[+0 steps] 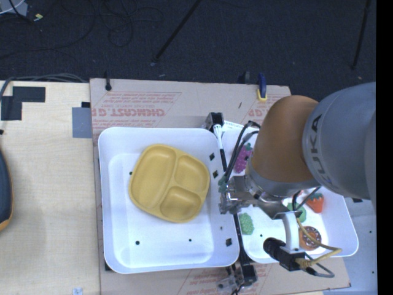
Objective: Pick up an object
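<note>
My gripper (pixel 238 196) hangs low over the left side of the right bin (pixel 350 241), mostly hidden under the grey and orange arm. A green knobbly object (pixel 246 223) lies just below it in that bin. A purple object (pixel 244 159) lies just above it, near the bin's far left. An orange-red object (pixel 316 203) and a round brown patterned object (pixel 310 236) lie to the right of the wrist, with a small green piece (pixel 299 214) between them.
The left bin (pixel 123 238) holds a yellow divided plate (pixel 170 181), tilted toward its upper middle. Both bins rest on a cardboard sheet (pixel 141 106). The bulky arm covers most of the right bin.
</note>
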Robot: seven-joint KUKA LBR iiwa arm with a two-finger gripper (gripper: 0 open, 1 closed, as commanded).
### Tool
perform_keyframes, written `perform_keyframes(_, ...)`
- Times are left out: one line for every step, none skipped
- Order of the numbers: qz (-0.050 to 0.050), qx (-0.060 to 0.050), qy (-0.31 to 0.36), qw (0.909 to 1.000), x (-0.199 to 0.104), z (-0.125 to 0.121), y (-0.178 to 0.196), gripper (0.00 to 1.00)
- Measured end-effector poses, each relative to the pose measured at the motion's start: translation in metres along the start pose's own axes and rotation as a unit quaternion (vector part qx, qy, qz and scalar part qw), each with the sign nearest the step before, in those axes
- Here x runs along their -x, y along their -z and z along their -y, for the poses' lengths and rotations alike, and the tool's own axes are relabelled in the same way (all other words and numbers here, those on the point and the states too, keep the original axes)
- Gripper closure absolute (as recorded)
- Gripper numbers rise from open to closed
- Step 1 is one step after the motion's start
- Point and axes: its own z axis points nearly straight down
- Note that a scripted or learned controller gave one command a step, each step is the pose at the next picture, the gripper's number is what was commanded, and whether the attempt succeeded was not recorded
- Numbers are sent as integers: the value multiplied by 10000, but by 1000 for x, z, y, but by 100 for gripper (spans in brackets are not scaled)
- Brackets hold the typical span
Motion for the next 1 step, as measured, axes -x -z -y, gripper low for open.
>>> perform_keyframes(-5,80,-25,10000,-25,-2,143,100)
